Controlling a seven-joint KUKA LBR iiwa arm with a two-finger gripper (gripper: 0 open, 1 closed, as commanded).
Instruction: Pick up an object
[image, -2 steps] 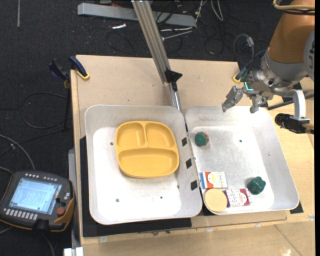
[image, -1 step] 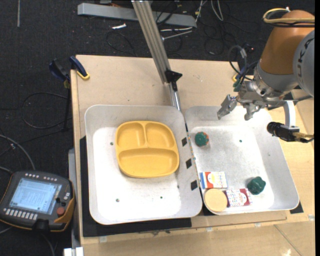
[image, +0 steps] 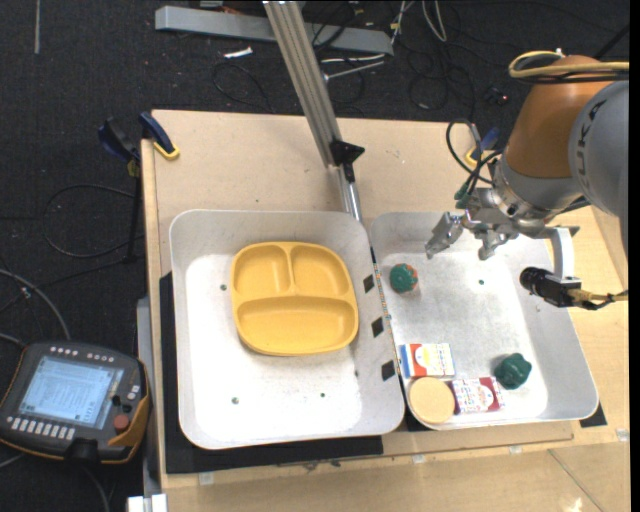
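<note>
Yellow tray, pendant beside bins

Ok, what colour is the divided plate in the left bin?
Yellow all over; the plate shows plainly in the camera view.

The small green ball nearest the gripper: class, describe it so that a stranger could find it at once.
Find the right-hand white bin. Near its upper left, beside the divider, lies the small green ball, just below the gripper. The other green object is darker and sits near the bottom right.
</note>
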